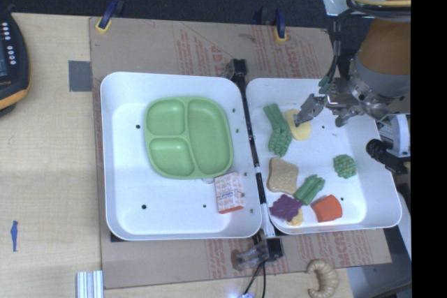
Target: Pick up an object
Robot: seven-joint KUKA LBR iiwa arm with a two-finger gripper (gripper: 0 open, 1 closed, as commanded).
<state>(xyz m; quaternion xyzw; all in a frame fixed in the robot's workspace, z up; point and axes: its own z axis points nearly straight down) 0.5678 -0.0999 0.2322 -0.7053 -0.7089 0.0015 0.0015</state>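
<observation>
My gripper (327, 114) hangs over the upper part of the right bin (380, 213), open, with nothing between its fingers. Its left fingertip (307, 112) is just above a small yellow piece (301, 131). Beside that lies a long green vegetable (278, 129). Lower in the bin are a bread slice (283, 176), a green pea pod (309, 188), purple grapes (285, 206), an orange-red piece (326, 208) and a small broccoli (343, 165).
The left bin (119, 206) holds a green divided plate (188, 136) and a small red-and-white packet (228, 192). A tan curled item (323, 277) lies on the bench below the right bin. A pendant (10, 59) sits at the far left.
</observation>
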